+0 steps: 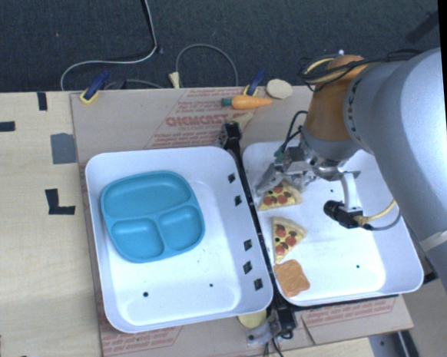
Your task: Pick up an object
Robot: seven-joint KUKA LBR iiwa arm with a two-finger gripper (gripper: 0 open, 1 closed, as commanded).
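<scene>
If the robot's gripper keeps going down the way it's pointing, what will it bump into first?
Most likely the upper pizza slice. The gripper points down at it in the right bin, just above it. How far above is hard to tell from this slanted view.

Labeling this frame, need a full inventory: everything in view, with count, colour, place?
bins: 2, white, side by side on the bench
divided plate: 1, blue, left bin
pizza slices: 2, yellow with red, right bin near the divider
toast: 1, orange-brown, right bin's front corner
carrot: 1, orange, behind the bins
cable: 1, white, on dark floor
arm: 1, grey with orange band, from the right
gripper: 1, over the upper slice
</scene>
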